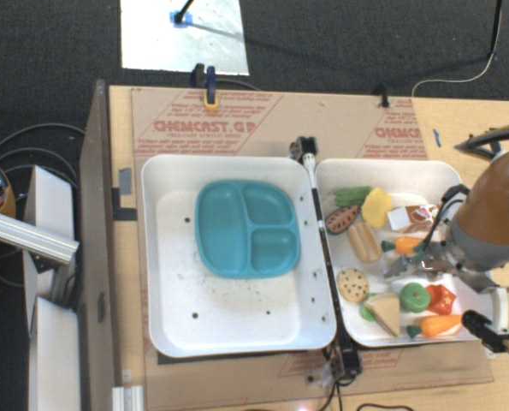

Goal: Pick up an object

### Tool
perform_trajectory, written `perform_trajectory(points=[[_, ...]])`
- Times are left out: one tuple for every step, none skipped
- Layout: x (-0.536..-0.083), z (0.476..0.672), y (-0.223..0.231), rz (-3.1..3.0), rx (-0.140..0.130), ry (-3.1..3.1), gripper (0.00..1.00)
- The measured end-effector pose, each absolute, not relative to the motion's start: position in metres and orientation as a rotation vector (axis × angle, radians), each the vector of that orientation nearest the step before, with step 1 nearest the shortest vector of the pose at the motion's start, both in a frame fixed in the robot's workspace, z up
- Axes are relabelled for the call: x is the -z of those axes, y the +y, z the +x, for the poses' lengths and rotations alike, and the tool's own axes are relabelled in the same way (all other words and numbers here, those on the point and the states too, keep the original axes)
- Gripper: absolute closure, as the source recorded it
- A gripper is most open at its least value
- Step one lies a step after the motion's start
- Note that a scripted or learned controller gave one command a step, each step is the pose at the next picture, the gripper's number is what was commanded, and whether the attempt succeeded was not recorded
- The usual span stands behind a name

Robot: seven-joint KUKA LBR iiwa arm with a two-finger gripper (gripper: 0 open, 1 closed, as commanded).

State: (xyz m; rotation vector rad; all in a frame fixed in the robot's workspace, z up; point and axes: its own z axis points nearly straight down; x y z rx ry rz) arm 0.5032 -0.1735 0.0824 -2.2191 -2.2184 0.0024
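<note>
Reaching in from the right edge of the frame, the arm (494,217) is seen over the right bin (442,171), with the jaws (415,266) low among the toy food at lower right. Jaw opening cannot be told: the fingers are lost in metal clutter and nothing is clearly seen between them.

Two white bins are set side by side on a cardboard-covered surface (237,118). The left bin (173,315) is occupied by a teal divided plate (247,229), lying flat near its centre.

Right bin contents, by position:
- green leafy piece (350,196) at upper left, a yellow piece (375,207) just beside it
- brown oval piece (341,219) against the left wall
- tan bread-like piece (363,243) below the yellow one
- white-and-red piece (411,216) to the right of the yellow one
- small orange piece (405,246) just left of the jaws
- spotted cookie (352,285) at lower left
- tan wedge (387,313) near the front wall
- green round piece (415,296) and red piece (441,298) directly below the jaws, touching each other
- orange carrot (438,324) along the front wall

A white sheet (184,24) is seen on the dark floor at upper left of the frame. A grey rail (27,236) sits at the left edge.
</note>
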Motion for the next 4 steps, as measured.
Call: perform_trajectory(points=[[-0.086,0.562,-0.201,-2.221,0.005,-2.232,0.0],[-0.086,0.606,-0.206,-2.219,0.005,-2.232,0.0],[-0.084,0.653,-0.189,-2.209,-0.023,-2.212,0.0],[-0.2,0.672,-0.208,-2.228,0.011,-2.237,0.0]])
